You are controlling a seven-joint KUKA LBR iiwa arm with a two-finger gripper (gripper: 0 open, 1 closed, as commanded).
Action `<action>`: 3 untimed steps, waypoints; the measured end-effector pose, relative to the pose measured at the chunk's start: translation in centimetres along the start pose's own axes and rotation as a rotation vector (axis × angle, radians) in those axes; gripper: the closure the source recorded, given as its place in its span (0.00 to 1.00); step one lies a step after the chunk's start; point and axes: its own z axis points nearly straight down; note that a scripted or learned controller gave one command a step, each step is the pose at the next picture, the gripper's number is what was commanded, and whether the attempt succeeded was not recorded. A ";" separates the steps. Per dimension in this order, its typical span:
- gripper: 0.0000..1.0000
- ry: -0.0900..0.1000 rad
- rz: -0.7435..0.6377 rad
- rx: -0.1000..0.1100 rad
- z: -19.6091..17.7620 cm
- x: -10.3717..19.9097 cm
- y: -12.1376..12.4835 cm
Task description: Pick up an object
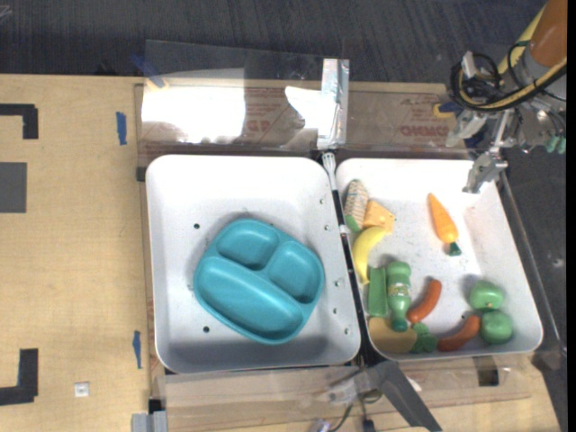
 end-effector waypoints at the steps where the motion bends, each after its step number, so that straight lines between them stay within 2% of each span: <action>1: 0.00 -0.007 -0.180 0.001 16.8 1.1 1.5; 2: 0.00 -0.009 -0.069 0.000 17.6 6.8 5.0; 3: 0.00 -0.004 0.040 0.000 17.8 15.6 3.5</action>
